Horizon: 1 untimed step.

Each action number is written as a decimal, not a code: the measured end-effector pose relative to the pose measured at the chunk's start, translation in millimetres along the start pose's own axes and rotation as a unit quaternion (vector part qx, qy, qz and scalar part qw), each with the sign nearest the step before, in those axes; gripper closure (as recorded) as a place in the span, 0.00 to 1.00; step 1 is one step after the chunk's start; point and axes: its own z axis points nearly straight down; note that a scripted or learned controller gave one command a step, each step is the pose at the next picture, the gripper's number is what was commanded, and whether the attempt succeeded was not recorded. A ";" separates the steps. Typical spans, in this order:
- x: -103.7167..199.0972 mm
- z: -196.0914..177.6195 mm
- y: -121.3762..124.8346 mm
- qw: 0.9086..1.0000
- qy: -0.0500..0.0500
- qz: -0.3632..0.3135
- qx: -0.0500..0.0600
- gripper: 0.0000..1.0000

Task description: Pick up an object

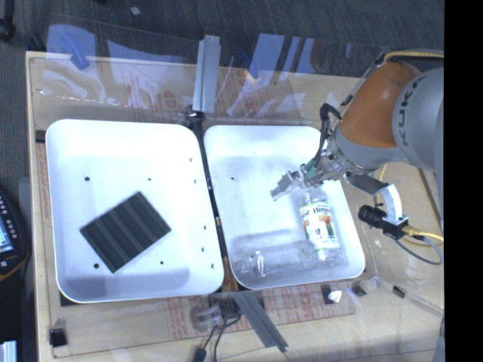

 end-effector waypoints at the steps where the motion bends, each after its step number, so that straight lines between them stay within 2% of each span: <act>1: 0.0 -6.9 -0.7 1.000 -0.001 -0.010 -0.001 0.00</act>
